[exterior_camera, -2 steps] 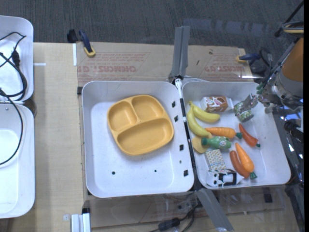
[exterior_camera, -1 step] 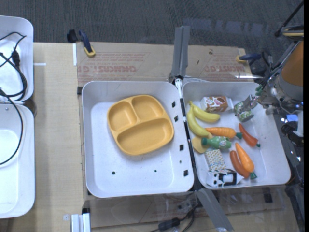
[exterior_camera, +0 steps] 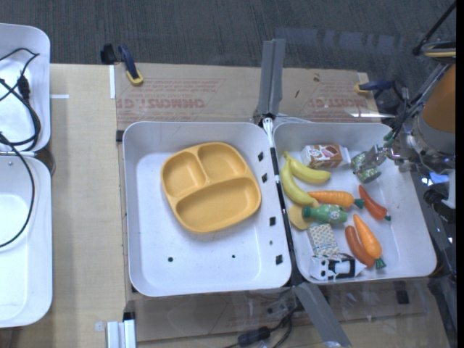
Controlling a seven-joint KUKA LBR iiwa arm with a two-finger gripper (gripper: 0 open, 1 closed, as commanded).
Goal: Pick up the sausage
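Observation:
The sausage [exterior_camera: 353,244] is a short reddish-brown link lying in the right bin [exterior_camera: 415,227], near its front right, pressed against an orange carrot [exterior_camera: 368,242]. My gripper [exterior_camera: 367,164] hangs over the bin's back right part, beside a small snack carton [exterior_camera: 323,155]. It is well behind the sausage, and nothing visible is held in it. The arm comes in from the right edge, orange band [exterior_camera: 444,107] above the wrist.
The right bin also holds two bananas [exterior_camera: 296,180], another carrot [exterior_camera: 332,197], a red pepper [exterior_camera: 373,203], a green toy [exterior_camera: 326,213], and cartons [exterior_camera: 324,241] at the front. An orange divided plate [exterior_camera: 210,187] sits in the left bin [exterior_camera: 145,216].

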